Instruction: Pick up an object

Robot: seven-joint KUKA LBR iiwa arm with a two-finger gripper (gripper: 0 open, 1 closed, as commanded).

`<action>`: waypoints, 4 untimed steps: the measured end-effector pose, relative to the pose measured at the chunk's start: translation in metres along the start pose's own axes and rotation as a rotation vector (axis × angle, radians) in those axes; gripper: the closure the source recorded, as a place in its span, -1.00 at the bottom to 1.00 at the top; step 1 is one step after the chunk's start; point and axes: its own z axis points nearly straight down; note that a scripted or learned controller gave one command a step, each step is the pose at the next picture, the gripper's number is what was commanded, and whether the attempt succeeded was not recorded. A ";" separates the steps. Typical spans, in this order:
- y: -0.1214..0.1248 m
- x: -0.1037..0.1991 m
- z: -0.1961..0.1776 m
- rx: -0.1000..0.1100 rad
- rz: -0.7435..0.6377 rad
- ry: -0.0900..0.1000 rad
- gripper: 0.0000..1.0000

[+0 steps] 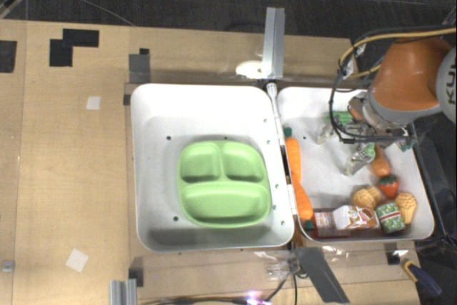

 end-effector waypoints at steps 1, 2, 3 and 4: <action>0.029 0.059 -0.003 0.002 -0.082 -0.002 -1.00; 0.018 0.084 -0.003 0.007 -0.654 -0.006 -1.00; -0.033 0.027 0.000 0.001 -0.571 -0.001 -1.00; -0.033 0.023 -0.011 0.002 -0.566 -0.011 1.00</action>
